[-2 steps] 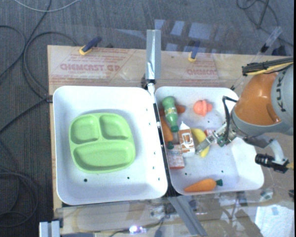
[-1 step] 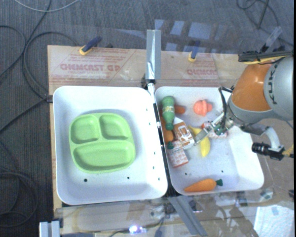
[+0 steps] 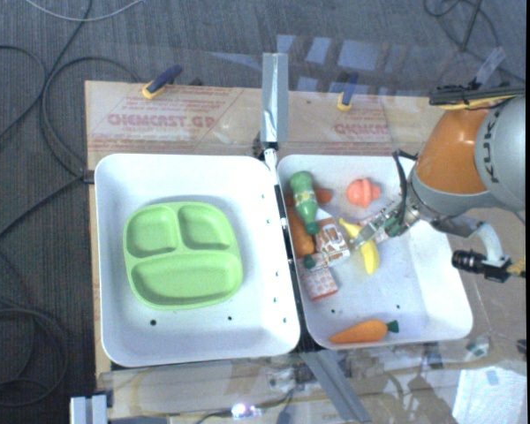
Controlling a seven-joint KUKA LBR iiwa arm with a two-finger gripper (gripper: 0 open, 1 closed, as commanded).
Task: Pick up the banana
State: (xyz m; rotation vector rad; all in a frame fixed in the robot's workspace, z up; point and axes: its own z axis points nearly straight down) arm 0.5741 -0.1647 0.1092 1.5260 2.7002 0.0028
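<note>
The arm [image 3: 477, 162] is a rounded grey casing with a broad orange band above the wrist and dark lettering, partly cut off, on the grey shell at 3 o'clock. The gripper [image 3: 382, 226] is slim metal, with small green and pale parts. A black cylindrical fitting [image 3: 477, 261] with a yellow tip juts out at 4 o'clock.

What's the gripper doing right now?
Gripper: down at the banana in the right bin; open or shut cannot be told.

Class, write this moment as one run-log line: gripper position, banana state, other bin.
gripper: over right bin, at banana | banana: lying in bin, not lifted | left bin: green tray
</note>
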